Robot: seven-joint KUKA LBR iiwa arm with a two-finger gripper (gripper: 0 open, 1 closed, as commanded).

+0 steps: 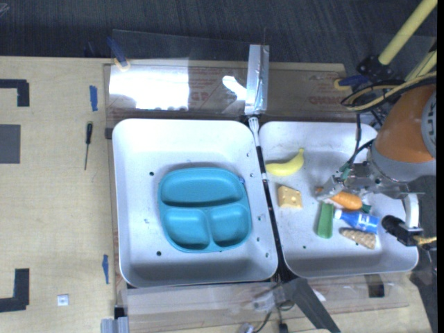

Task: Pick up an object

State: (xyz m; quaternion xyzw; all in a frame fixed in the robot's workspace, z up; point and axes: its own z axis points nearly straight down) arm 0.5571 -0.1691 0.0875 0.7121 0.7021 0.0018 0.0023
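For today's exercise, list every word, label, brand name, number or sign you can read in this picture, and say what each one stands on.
No text here can be read.
Reddish print on the cardboard behind the bins: too blurred to read.
Blue tube in the right bin: any label is too small to make out.

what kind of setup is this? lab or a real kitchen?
Likely a robot lab's bin-picking bench, not a kitchen: two white bins, toy food like a banana and carrot, loose cables, grey-and-orange arm.
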